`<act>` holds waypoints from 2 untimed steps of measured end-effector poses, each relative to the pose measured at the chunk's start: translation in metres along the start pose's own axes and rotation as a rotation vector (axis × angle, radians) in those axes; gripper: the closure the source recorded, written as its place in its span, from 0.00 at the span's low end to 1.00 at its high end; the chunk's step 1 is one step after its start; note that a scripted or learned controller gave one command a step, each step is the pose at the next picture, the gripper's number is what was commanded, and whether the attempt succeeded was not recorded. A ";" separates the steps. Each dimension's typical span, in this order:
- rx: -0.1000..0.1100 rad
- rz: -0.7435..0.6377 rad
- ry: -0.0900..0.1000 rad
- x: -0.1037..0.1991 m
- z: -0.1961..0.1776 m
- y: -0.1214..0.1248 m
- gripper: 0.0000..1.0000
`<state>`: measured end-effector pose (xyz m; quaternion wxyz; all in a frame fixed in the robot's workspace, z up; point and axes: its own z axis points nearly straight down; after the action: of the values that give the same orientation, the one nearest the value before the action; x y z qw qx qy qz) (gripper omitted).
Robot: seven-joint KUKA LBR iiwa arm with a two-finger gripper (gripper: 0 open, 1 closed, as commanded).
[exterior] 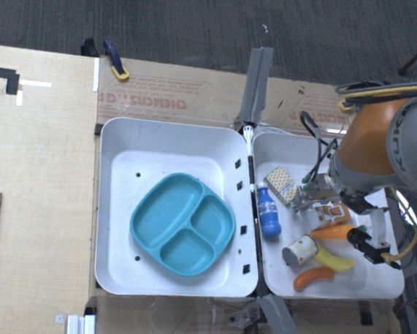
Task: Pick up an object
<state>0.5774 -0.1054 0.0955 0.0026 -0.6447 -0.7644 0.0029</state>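
In the right white bin (380, 289), the gripper (309, 200) sits low among clutter; can't tell its state or any hold. Risk: the blue plastic bottle (267, 211) and patterned box (280, 183) crowd it, so it may nudge rather than grasp.

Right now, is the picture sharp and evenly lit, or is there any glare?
Camera view: even, soft light, faint shadows; mild sheen on the left bin rim; the blue tray is crisp; the arm looks slightly soft at close range.

Arm (387, 136) cut off at right frame edge, and covers right bin's (329, 288) upper right corner. Fingers lost in clutter near the orange carrot (332, 231). Small printed carton (329, 211) beside carrot partly hidden, label unreadable.
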 end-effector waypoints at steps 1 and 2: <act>0.000 -0.001 0.000 0.000 0.000 0.000 0.00; 0.004 0.004 0.001 -0.001 -0.006 -0.001 1.00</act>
<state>0.5772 -0.1067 0.1017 0.0043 -0.6462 -0.7632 0.0041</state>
